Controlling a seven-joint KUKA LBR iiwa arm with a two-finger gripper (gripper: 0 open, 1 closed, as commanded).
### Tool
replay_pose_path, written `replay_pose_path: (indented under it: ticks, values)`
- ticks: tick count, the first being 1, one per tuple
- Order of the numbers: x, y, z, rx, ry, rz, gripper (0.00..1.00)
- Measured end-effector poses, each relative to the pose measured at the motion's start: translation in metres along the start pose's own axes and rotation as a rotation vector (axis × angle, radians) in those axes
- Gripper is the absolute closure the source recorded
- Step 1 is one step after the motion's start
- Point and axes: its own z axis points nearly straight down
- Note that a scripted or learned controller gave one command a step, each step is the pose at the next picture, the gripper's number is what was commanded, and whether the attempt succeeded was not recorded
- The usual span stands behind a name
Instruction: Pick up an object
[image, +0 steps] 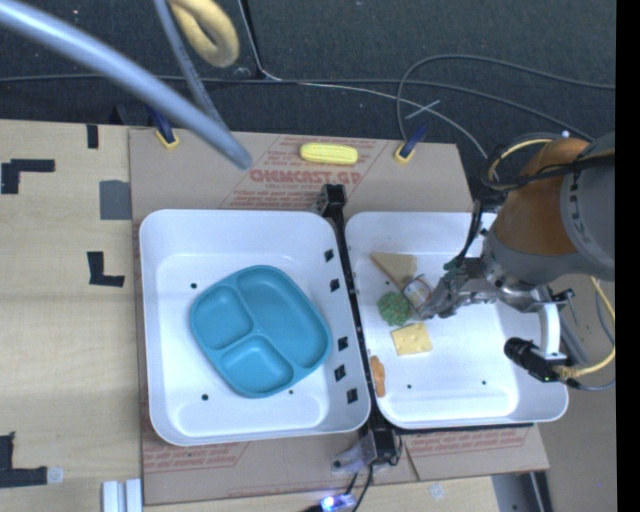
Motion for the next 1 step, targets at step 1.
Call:
replay_pose_path:
  ticks: [1]
  values:
    - [0.0002,-0.0074,-0.0584,-0.002,0.0,0.0,1.0]
